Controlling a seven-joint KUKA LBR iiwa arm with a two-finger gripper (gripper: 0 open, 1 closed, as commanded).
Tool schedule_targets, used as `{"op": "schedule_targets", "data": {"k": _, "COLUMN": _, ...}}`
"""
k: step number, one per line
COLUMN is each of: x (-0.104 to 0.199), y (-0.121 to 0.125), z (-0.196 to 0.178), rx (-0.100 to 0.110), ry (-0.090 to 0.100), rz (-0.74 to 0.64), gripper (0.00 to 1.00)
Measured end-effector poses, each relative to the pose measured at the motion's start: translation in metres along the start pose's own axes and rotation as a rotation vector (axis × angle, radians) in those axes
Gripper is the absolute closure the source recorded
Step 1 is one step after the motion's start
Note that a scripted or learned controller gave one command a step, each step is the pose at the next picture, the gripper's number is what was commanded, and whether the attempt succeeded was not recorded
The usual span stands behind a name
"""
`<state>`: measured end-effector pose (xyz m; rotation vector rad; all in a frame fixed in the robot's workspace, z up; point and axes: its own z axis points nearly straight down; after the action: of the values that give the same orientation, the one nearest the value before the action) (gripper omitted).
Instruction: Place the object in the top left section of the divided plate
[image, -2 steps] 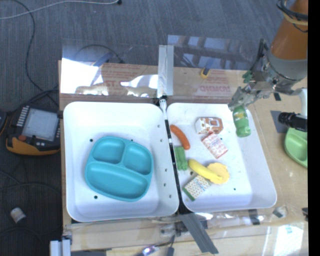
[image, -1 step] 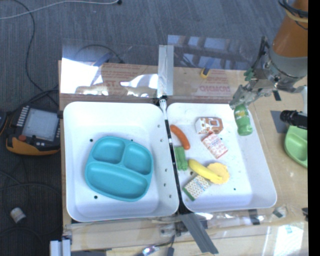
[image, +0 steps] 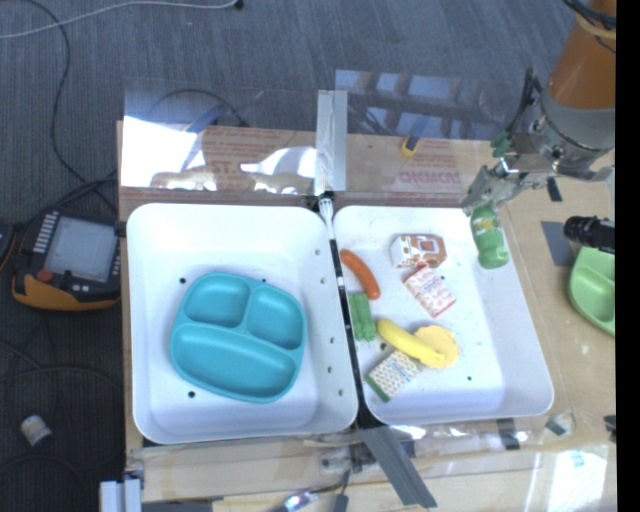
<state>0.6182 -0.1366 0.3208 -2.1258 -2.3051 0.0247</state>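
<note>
In the camera view, the grey arm with its orange band comes in from the upper right, and its end effector (image: 487, 200) hangs over the far right corner of the right bin (image: 520, 330). A small green bottle (image: 491, 243) stands upright directly beneath it, its top seemingly between the fingers, so the end effector appears closed on the bottle just above the bin floor. Elsewhere in the right bin lie an orange carrot-like piece (image: 361, 273) near the divider, a small green block (image: 361, 319) just below it, a yellow banana (image: 412, 342) touching a yellow round piece (image: 440, 341), a red and white packet (image: 430, 291), a brown and white box (image: 417, 249), and a pale checked packet (image: 392, 373) near the front edge. The left bin (image: 160, 240) holds the teal divided plate (image: 238, 334), whose three sections carry nothing; its top left section (image: 213, 301) lies well apart from the bottle. A green bowl (image: 596, 287) sits on the tabletop (image: 570, 400) to the right of the bins.
</note>
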Motion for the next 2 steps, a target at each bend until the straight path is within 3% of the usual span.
{"op": "schedule_targets", "data": {"k": 2, "x": 0.0007, "y": 0.0008, "z": -0.0167, "rx": 0.003, "ry": 0.000, "rz": -0.002, "gripper": 1.00}}
